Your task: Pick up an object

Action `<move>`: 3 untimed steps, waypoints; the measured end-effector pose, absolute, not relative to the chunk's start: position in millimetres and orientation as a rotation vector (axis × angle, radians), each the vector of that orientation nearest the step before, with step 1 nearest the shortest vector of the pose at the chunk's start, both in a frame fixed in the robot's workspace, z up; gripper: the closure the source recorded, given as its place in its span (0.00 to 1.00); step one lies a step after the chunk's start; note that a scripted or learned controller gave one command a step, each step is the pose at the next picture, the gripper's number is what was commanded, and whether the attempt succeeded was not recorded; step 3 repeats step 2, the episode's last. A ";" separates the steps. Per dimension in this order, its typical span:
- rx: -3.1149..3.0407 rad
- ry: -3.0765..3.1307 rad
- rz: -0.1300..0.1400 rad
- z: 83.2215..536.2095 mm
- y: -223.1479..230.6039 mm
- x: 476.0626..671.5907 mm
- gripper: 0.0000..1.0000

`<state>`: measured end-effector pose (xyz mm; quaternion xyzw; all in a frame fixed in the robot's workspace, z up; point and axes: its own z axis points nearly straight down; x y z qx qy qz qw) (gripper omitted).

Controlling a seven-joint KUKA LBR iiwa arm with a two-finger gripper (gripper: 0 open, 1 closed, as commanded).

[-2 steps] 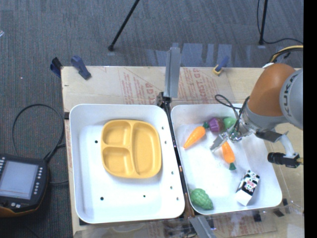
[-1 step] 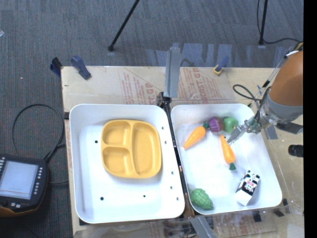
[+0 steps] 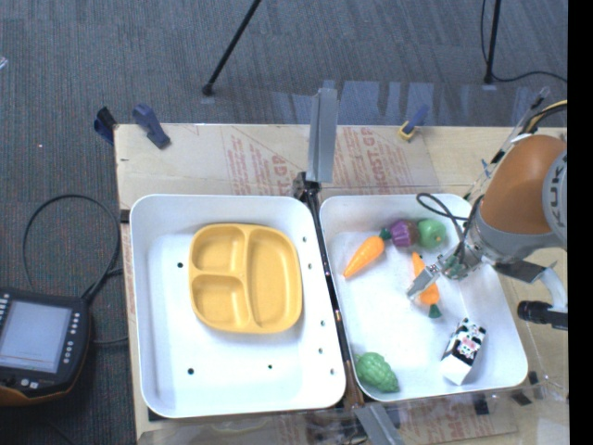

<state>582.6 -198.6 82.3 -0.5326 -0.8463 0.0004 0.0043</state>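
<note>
You have the bench [image 3: 232, 160] spread under everything, its brown board printed with red lettering, and on it two shallow white bins side by side. The left bin [image 3: 157, 360] holds a yellow divided plate [image 3: 246, 276] with three compartments, lying flat near the middle. The right bin [image 3: 389, 327] carries the loose toys.

Your arm [image 3: 521, 202] comes in from the right, its orange band above the wrist bulking over the right bin's far right corner. The gripper [image 3: 428, 281] reaches down to the middle of that bin, right at a small carrot [image 3: 429, 295] with its green end pointing toward the near edge. From this slant you cannot tell whether the fingers are apart or closed, nor whether they touch that carrot.

A larger carrot [image 3: 363, 257] lies tilted near the bin's left wall, its green top pointing toward a purple toy [image 3: 402, 234]. Just beside the purple toy sits a round green fruit [image 3: 432, 234], close to the far wall. A leafy green vegetable [image 3: 377, 371] rests at the near left corner. A small white carton with black spots [image 3: 462, 350] lies at the near right, well apart from the gripper.
</note>
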 end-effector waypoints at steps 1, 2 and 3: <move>-1.678 -2.641 0.001 89.0 -201.1 582.2 1.00; -1.555 -2.737 -0.004 229.8 -149.5 616.0 1.00; -1.555 -2.737 -0.004 229.8 -149.5 616.0 1.00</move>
